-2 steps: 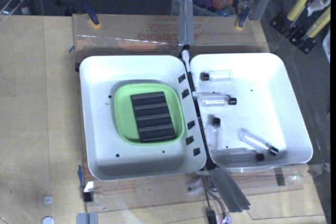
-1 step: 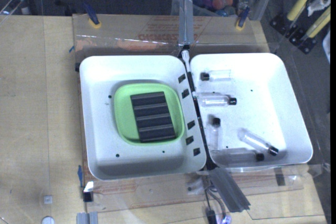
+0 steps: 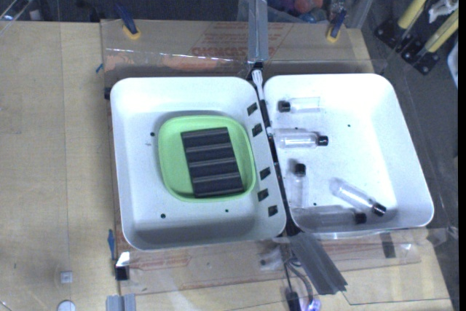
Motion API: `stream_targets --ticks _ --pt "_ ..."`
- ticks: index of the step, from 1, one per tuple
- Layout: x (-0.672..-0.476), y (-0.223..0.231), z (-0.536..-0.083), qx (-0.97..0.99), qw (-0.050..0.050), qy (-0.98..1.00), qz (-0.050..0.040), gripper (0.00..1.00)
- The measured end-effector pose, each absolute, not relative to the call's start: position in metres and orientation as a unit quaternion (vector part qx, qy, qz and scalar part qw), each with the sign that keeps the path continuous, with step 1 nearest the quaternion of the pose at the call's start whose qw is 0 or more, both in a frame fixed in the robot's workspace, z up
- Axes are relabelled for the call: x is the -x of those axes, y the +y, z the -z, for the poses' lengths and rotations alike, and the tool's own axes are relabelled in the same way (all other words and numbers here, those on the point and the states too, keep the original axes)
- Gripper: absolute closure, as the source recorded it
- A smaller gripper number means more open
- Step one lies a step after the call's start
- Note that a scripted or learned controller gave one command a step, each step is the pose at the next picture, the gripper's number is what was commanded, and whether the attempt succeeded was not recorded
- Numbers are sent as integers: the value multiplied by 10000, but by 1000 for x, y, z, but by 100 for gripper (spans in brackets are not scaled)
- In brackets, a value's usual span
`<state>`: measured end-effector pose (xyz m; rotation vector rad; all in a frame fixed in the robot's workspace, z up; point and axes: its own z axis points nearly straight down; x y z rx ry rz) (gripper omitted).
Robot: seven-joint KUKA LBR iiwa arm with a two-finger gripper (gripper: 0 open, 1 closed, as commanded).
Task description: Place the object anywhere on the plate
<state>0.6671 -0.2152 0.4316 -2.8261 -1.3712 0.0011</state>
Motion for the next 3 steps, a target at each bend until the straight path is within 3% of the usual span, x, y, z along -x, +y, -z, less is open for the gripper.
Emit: stream_targets --ticks 1,2,3 --pt "-646 -215 -435 9168 18 -3992 -15 0" --pt "-664 -217 -435 9383 -7 -3458 7 0" --pt "-650 -220 -435 9490 18 -3153 -15 0"
